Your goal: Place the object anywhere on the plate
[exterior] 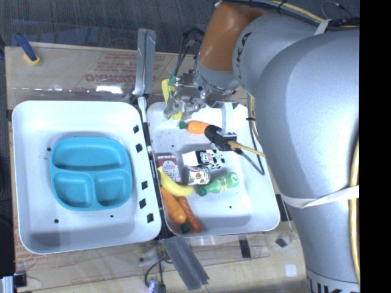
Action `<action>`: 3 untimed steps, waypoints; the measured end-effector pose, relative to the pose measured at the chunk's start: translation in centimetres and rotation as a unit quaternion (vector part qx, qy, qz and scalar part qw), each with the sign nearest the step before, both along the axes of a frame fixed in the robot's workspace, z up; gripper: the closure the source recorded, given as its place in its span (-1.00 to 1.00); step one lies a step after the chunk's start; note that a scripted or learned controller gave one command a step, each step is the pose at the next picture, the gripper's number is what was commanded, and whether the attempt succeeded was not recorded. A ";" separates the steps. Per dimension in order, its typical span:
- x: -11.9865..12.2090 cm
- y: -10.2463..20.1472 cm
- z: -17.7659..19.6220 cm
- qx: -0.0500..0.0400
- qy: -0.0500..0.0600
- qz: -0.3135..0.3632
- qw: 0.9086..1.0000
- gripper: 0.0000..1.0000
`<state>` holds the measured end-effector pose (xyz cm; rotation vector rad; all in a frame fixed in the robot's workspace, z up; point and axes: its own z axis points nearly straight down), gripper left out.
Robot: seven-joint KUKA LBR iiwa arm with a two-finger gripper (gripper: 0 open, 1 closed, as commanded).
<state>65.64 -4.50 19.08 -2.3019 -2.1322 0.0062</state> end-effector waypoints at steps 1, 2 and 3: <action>-3.8 5.1 0.0 0.000 0.000 0.115 0.993 1.00; -8.6 13.7 0.0 0.000 0.000 0.058 0.998 1.00; -8.6 13.7 0.0 0.000 0.000 0.058 0.998 -1.00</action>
